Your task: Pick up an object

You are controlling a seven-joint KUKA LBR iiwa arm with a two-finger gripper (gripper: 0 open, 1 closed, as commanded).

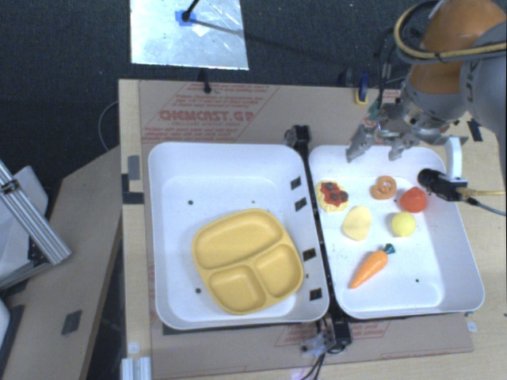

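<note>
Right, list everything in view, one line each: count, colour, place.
bins: two, white, side by side on the bench
tray: one, yellow, three compartments, in left bin
carrot: one, orange with green top, right bin, near front
pizza slice: one, yellow with red toppings, right bin, by the divider
pale lump: one, cream-yellow, right bin, centre
lemon: one, yellow, right bin
tomato: one, red, right bin
pretzel: one, orange-brown, right bin, near back
foil sheet: one, silver, behind the bench
arm: one, grey and orange, upper right
hand: one, fingers spread, over right bin's back edge
</note>
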